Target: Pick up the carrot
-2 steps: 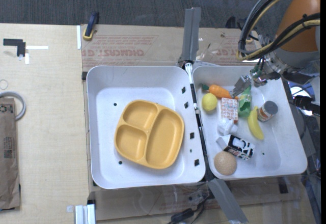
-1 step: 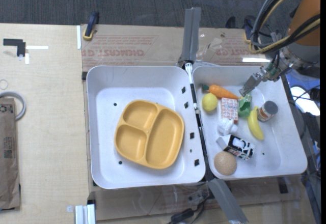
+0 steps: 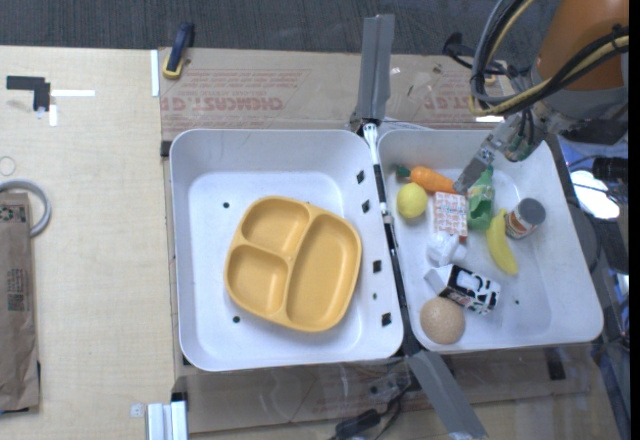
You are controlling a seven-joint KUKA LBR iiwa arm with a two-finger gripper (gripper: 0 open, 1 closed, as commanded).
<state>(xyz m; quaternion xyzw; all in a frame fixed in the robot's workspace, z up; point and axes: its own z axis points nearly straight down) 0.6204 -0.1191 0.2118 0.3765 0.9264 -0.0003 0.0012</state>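
The cardboard sheet [image 3: 300,93] behind the 2 bins carries red print, upside down from this view, that seems to read "CHEMCAT"; the rest is too faint to make out. A small packet [image 3: 450,216] with red and white printing lies just below the jaws [image 3: 474,171], its text too small to read, and a black and white carton [image 3: 472,289] further down shows a cow-like pattern but no legible words. The jaws hang over the upper part of the right bin [image 3: 570,328], and whether they are parted or closed cannot be told, as the fingers blur into the dark tip; nothing is visibly held between them. Directly under the tip stands a green bottle [image 3: 481,200], with a small can [image 3: 523,218] to its right and a banana [image 3: 501,245] below that. A lemon [image 3: 411,200] sits to the lower left of the jaws, a crumpled white piece [image 3: 441,248] lies lower still, and a round brown ball [image 3: 442,321] rests near the bin's front wall. The carrot [image 3: 433,179] lies just left of the jaws, its orange body slanting down toward the packet and its green end pointing away; it is close to the tip but not between the fingers. The left bin [image 3: 200,258] holds a yellow 3-compartment plate [image 3: 293,263], well apart from the jaws. A yellow and blue tool [image 3: 179,50] lies on the desk [image 3: 80,228] far to the upper left.
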